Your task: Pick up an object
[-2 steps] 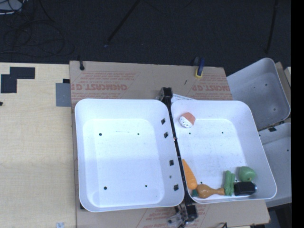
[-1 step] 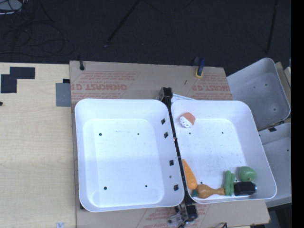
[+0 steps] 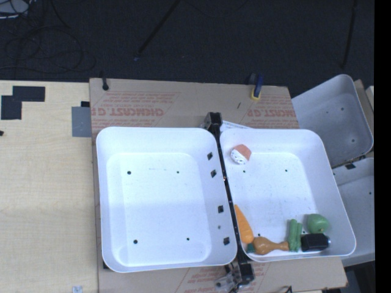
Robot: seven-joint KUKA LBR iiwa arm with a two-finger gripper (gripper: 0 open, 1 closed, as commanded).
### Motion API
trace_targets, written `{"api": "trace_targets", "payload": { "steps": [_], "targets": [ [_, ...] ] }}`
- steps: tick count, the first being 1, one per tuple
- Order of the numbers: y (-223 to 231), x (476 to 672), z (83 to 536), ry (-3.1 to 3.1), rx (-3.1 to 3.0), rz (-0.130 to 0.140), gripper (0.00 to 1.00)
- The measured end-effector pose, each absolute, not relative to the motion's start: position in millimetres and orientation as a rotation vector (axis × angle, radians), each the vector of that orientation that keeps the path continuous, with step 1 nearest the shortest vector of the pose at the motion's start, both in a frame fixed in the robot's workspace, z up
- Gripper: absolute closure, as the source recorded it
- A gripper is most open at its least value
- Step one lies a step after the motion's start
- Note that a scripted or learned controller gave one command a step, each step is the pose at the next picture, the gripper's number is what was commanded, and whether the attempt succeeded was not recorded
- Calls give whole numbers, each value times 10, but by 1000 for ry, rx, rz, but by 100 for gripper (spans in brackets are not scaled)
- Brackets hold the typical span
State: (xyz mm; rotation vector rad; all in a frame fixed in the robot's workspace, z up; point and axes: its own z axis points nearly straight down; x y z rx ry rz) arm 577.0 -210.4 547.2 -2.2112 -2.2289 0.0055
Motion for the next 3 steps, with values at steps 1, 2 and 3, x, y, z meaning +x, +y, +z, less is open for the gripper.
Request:
{"api": "trace_targets", "payload": {
  "steps": [1, 2, 3],
  "targets": [
    [-1550, 6014, 5363, -2224, -2212, 2, 100],
    [-2158, 6098, 4345, -2212, -2220, 10, 100],
    [-2124, 5511, 3319, -2209, -2215, 10, 100]
  ]
}}
